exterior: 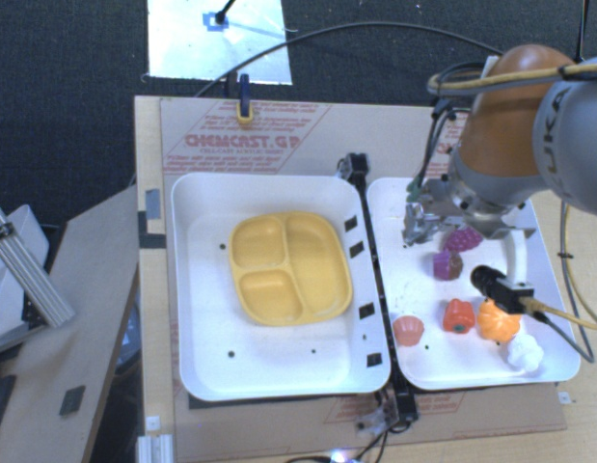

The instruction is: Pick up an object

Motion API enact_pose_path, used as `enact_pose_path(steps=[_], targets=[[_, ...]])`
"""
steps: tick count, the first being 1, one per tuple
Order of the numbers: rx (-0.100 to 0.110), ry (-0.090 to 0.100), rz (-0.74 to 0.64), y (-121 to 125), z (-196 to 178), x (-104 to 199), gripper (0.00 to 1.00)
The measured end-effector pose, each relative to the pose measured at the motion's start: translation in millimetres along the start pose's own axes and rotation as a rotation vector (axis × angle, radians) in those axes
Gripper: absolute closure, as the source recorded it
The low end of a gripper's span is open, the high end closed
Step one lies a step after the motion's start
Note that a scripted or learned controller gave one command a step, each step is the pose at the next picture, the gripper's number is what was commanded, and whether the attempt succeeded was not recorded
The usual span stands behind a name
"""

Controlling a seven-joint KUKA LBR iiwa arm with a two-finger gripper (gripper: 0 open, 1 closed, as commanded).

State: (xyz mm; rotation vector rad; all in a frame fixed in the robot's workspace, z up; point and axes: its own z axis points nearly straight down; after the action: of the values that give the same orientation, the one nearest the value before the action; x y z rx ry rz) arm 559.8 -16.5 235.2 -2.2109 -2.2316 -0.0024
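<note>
My gripper (pixel 417 226) hangs low over the upper left part of the right bin (pixel 394 258), under the grey and orange wrist. Just to its right lie a magenta bumpy piece (pixel 463 239) and a purple block (pixel 447 264). Nearer the front of that bin sit a pink cup-like piece (pixel 408 330), a red-orange pepper (pixel 458 315), an orange fruit (pixel 496 324) and a white lumpy piece (pixel 523 352). Nothing shows held in the gripper.
The left bin (pixel 197 258) holds a yellow divided plate (pixel 288 266). A black divider (pixel 368 258) with clips runs between the two bins. A pale sheet (pixel 216 27) lies on the dark floor behind the bench.
</note>
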Motion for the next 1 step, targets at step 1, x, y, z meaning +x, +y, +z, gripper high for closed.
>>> enact_pose_path(steps=[1], targets=[[-0.001,0.001,-0.001,4.9,-2.0,49.7,1.00]])
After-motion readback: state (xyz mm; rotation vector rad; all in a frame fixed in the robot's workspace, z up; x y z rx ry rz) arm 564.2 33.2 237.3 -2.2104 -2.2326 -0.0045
